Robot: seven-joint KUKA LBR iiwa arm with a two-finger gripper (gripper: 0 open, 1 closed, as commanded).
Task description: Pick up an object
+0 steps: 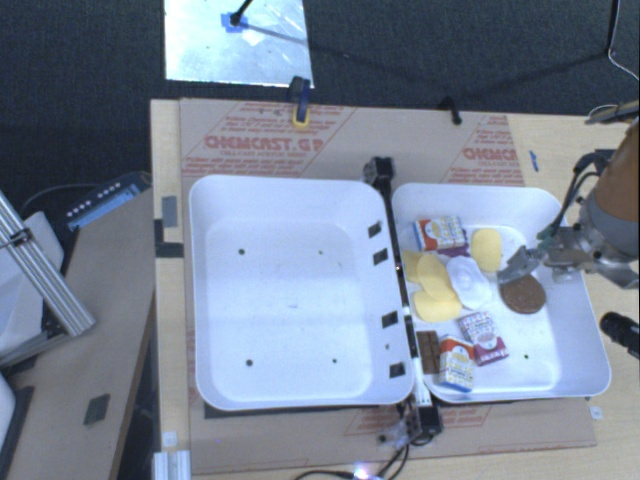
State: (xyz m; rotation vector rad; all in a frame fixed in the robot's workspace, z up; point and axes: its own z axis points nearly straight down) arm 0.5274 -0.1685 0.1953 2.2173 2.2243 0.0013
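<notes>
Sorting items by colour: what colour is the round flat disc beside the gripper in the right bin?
Brown. The disc shows in the camera view, lying in the right bin.

- Even, bright light from overhead; the white bins are close to washed out.
- Glare on the shiny sheet at the top.
- Shadows are soft and short.
- The dark floor looks grainy.
- Small items are slightly soft.

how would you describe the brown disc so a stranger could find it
Look in the right bin, among the cluster of items. The brown disc lies at the cluster's right edge, just below the gripper. It is the one flat, round, dark brown piece beside yellow and white things.
</notes>
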